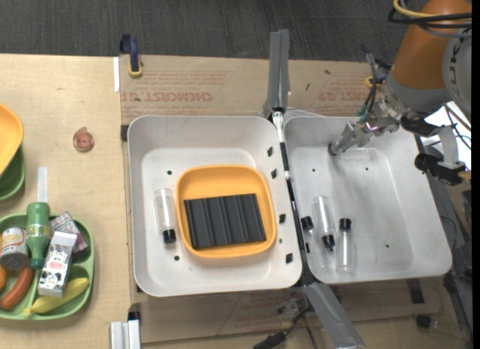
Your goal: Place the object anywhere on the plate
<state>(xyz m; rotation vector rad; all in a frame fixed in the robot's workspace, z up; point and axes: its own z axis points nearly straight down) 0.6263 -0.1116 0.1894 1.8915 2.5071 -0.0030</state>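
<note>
vials (333, 232) in right bin, pincer (339, 145) low above far end

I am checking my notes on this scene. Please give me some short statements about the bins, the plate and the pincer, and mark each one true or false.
1. The orange plate lies in the left bin. True.
2. A dark ridged block lies on the plate. True.
3. The pincer hangs above the left bin. False: it is above the right bin, near its far edge.
4. Two clear tubes lie in the right bin. True.
5. The left bin's clear tube lies on the plate. False: it lies beside it.
</note>
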